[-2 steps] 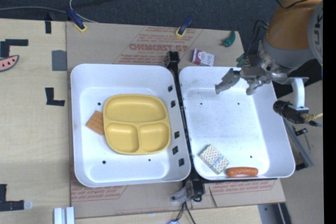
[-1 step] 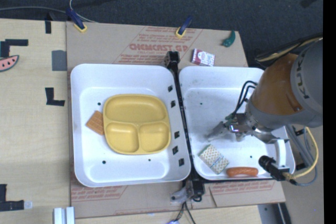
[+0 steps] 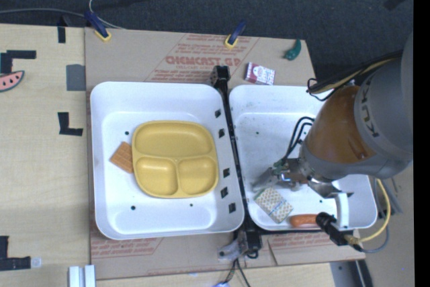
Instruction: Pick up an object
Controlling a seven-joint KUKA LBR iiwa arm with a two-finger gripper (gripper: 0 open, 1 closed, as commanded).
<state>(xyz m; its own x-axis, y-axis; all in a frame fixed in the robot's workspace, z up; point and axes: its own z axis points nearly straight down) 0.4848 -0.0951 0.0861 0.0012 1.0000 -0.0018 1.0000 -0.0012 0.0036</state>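
The yellow divided plate (image 3: 176,158) serves as the landmark; it lies in the left bin (image 3: 107,212), filling most of the floor. Tucked under the plate's left edge, a brown cracker-like square (image 3: 122,157) sticks out. Right of the plate, past the black-clipped seam where the two rims meet, sits the right bin (image 3: 259,104). The gripper (image 3: 285,171) is low in this bin, well to the right of the plate, below the orange-banded wrist of the arm (image 3: 356,131); whether it is spread or closed cannot be told, since the metal parts blur together, and nothing can be seen gripped. Just below it, near the bin's front wall, lies a small patterned packet (image 3: 273,203), tilted, and just right of that an orange carrot-like piece (image 3: 302,220) rests along the front rim. The arm's bulk covers the bin's right half. Behind the right bin, on the cardboard sheet (image 3: 195,57), rests a small red-and-white pack (image 3: 259,73).
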